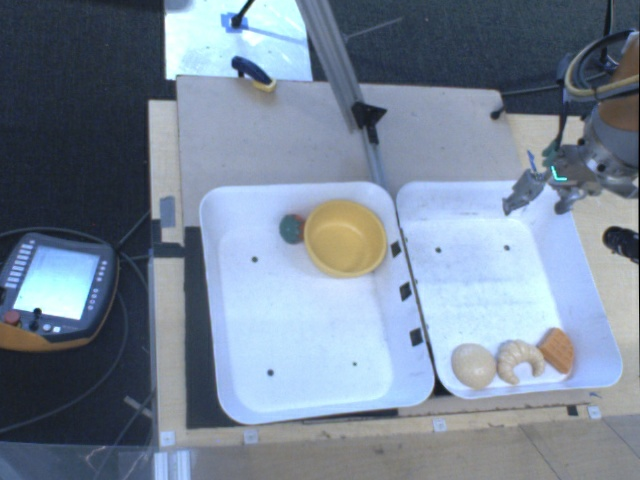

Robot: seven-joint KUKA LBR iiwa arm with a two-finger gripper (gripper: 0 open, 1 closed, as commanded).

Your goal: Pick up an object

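Far to the gripper's left, a green ball (pixel 291 229) touches a yellow bowl (pixel 345 238) in the left bin (pixel 300 368). Nearer, below and slightly left, lie an egg (pixel 474 365), croissant (pixel 519 359) and waffle (pixel 558 350). The gripper (pixel 543 197), fingers apart, holds nothing.

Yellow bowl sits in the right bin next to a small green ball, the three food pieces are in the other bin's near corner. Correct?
Not quite. The camera view shows the yellow bowl in the left bin, touching or nearly touching the small green ball. The three food pieces lie in the right bin, at its near corner.
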